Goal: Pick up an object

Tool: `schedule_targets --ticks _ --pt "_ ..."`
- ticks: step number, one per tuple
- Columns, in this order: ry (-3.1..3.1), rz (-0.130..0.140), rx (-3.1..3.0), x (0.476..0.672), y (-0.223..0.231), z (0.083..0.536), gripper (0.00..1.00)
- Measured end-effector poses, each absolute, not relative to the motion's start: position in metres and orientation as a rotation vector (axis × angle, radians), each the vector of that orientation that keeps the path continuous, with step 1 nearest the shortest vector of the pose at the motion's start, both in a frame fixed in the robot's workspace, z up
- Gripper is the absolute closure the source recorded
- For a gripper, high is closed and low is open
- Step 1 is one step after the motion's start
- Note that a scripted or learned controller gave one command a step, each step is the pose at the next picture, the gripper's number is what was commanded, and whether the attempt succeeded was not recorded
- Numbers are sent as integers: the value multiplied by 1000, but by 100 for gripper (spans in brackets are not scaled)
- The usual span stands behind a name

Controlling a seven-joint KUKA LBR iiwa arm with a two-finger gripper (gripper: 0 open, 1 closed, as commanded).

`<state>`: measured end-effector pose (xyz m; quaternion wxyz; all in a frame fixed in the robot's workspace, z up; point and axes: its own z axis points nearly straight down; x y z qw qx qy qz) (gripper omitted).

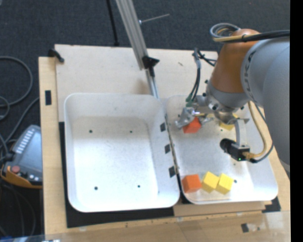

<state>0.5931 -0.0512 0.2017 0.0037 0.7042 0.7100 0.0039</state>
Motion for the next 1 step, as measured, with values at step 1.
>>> schedule_targets --ticks 1 --pt "2232 0 2215 555 9 197 100"
